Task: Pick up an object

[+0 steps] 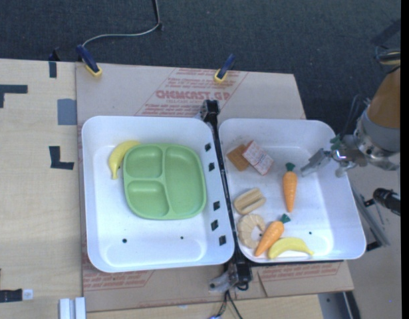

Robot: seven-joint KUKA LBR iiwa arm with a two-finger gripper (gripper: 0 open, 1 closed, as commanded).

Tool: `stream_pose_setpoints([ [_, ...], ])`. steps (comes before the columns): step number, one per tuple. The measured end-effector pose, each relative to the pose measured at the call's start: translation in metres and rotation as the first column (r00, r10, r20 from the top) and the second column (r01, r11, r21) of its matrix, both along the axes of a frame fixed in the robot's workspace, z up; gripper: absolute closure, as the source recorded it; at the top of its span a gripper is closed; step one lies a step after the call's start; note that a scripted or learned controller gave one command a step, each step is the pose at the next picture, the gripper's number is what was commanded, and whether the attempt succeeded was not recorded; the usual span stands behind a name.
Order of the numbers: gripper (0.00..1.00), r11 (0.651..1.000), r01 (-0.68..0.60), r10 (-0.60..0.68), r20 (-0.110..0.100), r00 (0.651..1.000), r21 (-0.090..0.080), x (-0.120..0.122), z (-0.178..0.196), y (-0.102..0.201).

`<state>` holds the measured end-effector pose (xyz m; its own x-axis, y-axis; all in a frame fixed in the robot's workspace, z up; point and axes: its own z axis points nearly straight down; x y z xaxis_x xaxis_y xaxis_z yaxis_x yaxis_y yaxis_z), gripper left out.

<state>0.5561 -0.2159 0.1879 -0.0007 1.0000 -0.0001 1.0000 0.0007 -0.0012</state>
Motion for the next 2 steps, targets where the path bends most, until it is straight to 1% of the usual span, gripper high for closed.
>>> stream_pose_setpoints([
  [1,0.0,1.0,-0.001,0.001,0.004,1.0,0.0,0.0151,-0.1013,0.0435],
  [2,1.0,1.0,0.0,0.0,0.007,1.0,-0.004,0.0155,-0.0914,0.0423],
])
